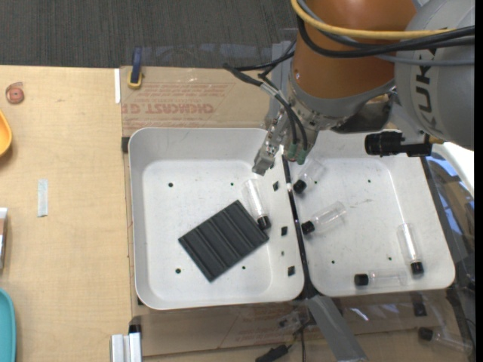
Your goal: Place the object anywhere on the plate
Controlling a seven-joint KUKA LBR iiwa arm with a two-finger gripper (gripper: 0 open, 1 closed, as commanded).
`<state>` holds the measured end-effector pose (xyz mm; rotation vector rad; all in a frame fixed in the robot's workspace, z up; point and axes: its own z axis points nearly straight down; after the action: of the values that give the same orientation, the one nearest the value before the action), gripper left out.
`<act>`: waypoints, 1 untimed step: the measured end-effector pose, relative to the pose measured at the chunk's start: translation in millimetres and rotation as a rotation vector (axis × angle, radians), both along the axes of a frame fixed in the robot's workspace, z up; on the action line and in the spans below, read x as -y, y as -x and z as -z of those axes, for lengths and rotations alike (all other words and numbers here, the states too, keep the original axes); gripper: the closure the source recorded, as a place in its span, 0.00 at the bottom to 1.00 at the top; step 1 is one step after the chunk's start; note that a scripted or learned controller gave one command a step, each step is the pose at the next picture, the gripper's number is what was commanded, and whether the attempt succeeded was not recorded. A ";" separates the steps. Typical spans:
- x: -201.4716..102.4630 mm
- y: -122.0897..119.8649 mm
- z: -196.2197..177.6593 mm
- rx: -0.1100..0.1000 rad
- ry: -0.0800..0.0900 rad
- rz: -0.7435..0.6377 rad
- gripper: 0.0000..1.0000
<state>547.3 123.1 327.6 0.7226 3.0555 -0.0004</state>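
Gripper [266, 159] hangs above the left bin [151, 153], its opening impossible to tell; a clear tube [254, 201] lies just below it, touching the dark ridged plate [223, 240].

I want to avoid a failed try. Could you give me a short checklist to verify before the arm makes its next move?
1. Plate located: ok, dark ribbed plate lies in left bin.
2. Object located: ok, a clear tube lies at the plate's upper right edge.
3. Object between the fingers: not ok, gripper hangs above that tube with nothing visible in it.
4. Finger opening: cannot tell.
5. Other tubes in right bin: ok, apart from the gripper.
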 end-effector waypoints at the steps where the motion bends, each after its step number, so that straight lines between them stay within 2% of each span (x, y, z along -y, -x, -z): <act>1: -67.9 52.3 -107.0 -0.001 0.000 -0.015 1.00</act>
<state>494.9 191.1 434.6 0.6997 3.0613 -0.0005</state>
